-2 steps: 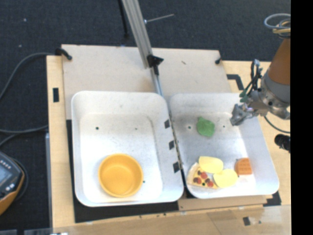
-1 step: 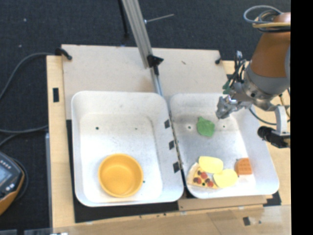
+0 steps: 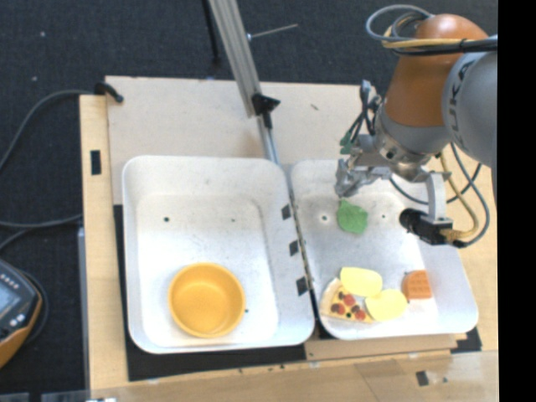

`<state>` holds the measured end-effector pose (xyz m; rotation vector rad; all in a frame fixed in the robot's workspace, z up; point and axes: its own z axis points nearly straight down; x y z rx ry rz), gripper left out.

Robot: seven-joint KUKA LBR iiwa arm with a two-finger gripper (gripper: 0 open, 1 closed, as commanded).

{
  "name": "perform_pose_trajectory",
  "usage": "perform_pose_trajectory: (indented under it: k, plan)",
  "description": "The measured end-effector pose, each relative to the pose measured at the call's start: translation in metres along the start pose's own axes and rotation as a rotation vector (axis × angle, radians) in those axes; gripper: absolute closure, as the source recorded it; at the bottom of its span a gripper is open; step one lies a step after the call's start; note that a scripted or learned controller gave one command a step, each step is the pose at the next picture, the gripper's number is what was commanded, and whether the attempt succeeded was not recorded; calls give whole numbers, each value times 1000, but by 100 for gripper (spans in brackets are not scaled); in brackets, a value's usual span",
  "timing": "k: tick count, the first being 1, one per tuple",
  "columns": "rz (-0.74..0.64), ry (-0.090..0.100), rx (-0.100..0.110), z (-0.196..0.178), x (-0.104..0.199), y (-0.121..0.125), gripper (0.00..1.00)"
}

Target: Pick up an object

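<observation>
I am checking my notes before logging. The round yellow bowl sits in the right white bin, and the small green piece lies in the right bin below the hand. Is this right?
Not quite. The camera view shows the round yellow bowl in the left white bin, not the right one. The small green piece does lie in the right bin below the hand.

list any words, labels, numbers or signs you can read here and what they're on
None can be read.
Arm: dark marks on the grey casing beside the orange band, too blurred and cut off to read.
Device at the left edge: a dark panel, too small to read.
White bins, yellow bowl, green item: no text seen.
</observation>
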<state>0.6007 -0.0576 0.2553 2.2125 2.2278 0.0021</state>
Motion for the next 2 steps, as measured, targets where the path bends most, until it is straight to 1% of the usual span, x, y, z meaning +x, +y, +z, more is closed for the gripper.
perform_pose_trajectory:
  k: [1, 2]
  plan:
    - [-1, 1, 0, 3, 61, 12, 100]
    - [0, 1, 0, 15, 117, 28, 100]
